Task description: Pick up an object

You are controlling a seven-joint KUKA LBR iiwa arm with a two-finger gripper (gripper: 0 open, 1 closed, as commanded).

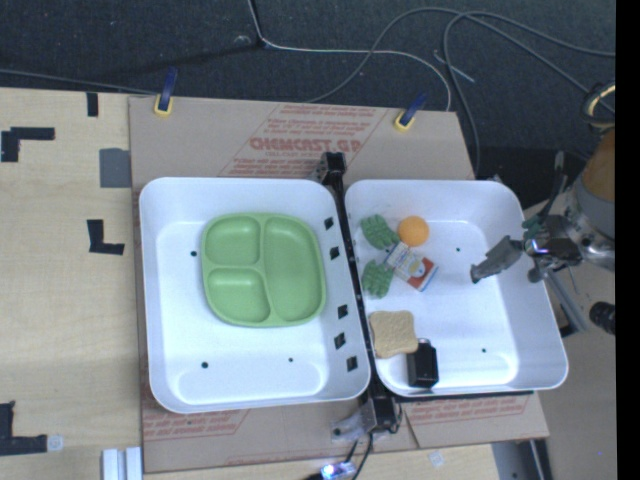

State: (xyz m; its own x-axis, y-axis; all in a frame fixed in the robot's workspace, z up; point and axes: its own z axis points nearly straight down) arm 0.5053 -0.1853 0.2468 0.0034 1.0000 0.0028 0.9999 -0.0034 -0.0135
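Observation:
In the right bin (500,363) lie several small objects. An orange ball (413,231) rests near the back beside a green piece (377,231). A second green piece (377,280) sits close to the divider, with a red-and-white packet (413,266) to its right. A tan slice of toast (393,332) and a black block (423,364) lie near the front. My gripper (512,266) hangs over the right side of this bin, open, with nothing between its fingers. It is well to the right of the objects.
The left bin (170,368) holds a green divided plate (265,269). Black clips run along the divider (343,268) between the bins. Cables cross the dark surface behind the bench, and the arm's body (590,233) stands past the right bin's edge.

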